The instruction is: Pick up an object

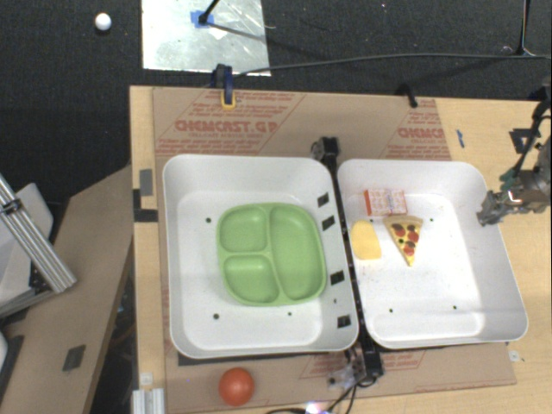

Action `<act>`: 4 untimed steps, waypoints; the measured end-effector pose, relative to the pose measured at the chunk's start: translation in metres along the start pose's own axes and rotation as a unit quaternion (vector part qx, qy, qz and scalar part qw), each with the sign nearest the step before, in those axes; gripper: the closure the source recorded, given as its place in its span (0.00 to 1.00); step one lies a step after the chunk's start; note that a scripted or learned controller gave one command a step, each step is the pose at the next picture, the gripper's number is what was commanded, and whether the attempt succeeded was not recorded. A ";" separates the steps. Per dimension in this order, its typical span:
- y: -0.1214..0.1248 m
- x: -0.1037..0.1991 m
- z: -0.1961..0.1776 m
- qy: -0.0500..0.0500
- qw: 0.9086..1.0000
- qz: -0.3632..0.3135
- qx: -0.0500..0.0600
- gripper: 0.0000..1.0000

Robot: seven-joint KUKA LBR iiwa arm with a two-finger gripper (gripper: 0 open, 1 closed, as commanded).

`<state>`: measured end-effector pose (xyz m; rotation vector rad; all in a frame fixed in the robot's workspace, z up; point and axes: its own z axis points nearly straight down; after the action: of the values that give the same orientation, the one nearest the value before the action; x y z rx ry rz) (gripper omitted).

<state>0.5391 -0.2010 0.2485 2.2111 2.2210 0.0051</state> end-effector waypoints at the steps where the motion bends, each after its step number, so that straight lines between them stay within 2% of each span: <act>1: -0.002 0.043 0.006 0.002 1.000 -0.002 0.003 1.00; 3: 0.015 0.154 -0.001 0.003 1.000 -0.003 0.003 1.00; 4: 0.010 0.214 0.011 0.003 1.000 -0.003 0.003 1.00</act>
<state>0.5479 0.0129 0.2372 2.2100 2.2331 0.0047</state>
